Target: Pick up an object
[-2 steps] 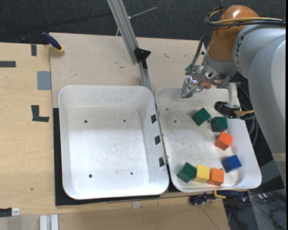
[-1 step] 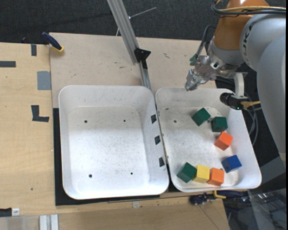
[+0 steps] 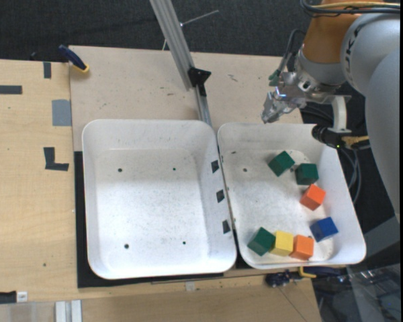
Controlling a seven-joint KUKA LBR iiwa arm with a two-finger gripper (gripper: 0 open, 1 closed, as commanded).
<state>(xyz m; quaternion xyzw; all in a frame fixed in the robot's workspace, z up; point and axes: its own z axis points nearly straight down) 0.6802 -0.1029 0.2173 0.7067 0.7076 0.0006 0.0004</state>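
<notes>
The right bin [image 3: 255,146] holds several small blocks. Two dark green blocks [image 3: 281,163] [image 3: 307,174] lie near its back right. An orange block [image 3: 314,196] and a blue block [image 3: 324,228] sit along the right wall. At the front, a green block [image 3: 261,241], a yellow block [image 3: 283,243] and an orange block [image 3: 302,247] stand in a row. My gripper [image 3: 274,111] hangs above the bin's back rim, up and left of the dark green blocks. Nothing shows between its fingers.
The left bin [image 3: 148,200] lies beside the right one. A slanted metal pole [image 3: 178,39] crosses the back of the bench and ends between the bins. A blue and yellow clamp [image 3: 74,58] sits at the back left. Cables [image 3: 342,136] hang by the right bin's rim.
</notes>
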